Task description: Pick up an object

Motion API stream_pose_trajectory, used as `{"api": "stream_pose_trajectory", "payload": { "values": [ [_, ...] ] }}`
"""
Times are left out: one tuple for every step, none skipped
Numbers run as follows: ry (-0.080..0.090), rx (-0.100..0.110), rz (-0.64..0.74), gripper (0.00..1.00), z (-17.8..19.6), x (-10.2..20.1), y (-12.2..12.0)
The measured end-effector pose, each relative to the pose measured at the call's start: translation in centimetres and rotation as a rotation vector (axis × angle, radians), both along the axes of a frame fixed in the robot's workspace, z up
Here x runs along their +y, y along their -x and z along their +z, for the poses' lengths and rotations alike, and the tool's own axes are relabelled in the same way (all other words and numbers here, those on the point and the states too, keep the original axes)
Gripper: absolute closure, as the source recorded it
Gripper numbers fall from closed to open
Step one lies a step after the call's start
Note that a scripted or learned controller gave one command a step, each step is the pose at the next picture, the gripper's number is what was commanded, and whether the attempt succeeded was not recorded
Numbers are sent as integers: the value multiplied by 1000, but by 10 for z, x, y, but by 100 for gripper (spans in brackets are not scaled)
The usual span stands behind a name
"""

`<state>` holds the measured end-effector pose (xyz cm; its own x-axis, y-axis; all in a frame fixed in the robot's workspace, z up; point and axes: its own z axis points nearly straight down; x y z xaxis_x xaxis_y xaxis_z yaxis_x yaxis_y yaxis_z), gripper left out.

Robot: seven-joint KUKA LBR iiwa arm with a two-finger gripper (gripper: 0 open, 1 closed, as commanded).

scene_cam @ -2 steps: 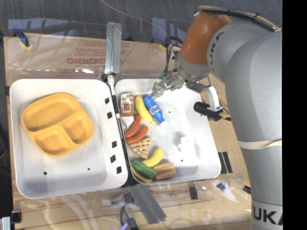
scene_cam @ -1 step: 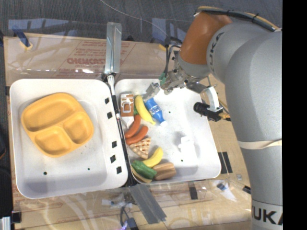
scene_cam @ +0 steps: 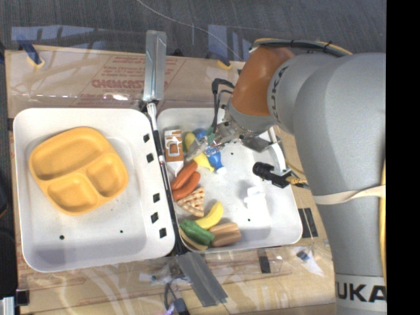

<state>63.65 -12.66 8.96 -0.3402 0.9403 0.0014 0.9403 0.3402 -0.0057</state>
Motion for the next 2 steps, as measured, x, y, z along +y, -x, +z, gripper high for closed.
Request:
{"api": "stream_pose_trajectory", "payload": {
  "values": [
    [5, -6, -222, 0, 14, 11, -7],
    [4, -13, -218, 100, 27, 12, -10]
  ]
}}
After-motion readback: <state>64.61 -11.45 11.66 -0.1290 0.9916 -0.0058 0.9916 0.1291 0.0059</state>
